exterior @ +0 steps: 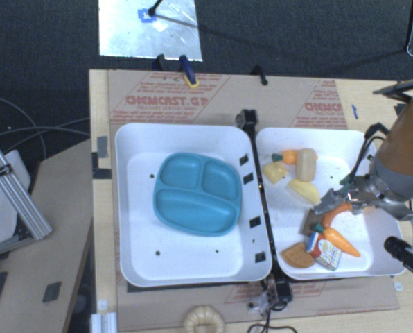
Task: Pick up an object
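My gripper (pixel 317 216) reaches from the right into the right bin (pixel 355 141) and hangs low over its front half. A small red-orange piece (pixel 335 215) shows right against it; whether it is gripped I cannot tell. Just in front lie an orange carrot (pixel 344 241), a small printed box (pixel 324 252) and a brown cookie (pixel 298 257). Further back in the bin are a beige cylinder (pixel 306 164), a small orange piece (pixel 288 157) and two yellow pieces (pixel 274 173) (pixel 304 189).
The left bin (pixel 134 255) holds a blue divided plate (pixel 197 193). A black divider with clips (pixel 256 186) runs between the bins. The arm's grey and orange body (pixel 404 155) hangs over the right bin's right edge. A beige ring (pixel 204 319) lies at the bench front.
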Robot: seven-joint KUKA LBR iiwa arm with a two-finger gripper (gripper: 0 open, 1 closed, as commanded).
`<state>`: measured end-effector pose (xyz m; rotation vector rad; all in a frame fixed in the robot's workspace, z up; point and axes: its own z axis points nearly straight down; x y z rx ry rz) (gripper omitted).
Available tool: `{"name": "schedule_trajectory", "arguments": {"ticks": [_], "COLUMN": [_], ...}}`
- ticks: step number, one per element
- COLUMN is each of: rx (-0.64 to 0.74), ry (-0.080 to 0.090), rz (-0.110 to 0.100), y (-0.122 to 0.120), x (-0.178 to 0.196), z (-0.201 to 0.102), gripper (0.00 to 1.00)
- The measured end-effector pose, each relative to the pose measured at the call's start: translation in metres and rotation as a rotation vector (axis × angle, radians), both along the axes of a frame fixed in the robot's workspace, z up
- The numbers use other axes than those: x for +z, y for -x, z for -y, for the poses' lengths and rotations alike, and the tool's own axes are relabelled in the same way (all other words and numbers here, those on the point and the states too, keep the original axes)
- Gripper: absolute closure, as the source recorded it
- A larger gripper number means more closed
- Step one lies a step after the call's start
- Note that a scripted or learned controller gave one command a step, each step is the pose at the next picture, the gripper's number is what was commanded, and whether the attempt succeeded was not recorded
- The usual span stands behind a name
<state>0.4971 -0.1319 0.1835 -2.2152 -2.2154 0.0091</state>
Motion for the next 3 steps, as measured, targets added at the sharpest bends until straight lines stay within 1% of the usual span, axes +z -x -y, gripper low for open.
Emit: {"name": "schedule_trajectory", "arguments": {"ticks": [1, 2, 3], "rx": [0.003, 0.002, 0.002], "ry": [0.002, 0.000, 0.000], "rz": [0.011, 0.007, 0.007], "y": [-0.003, 0.001, -0.001], "x": [0.005, -0.038, -0.100], "z": [0.000, -0.004, -0.007], "gripper": [0.00, 0.00, 0.00]}}
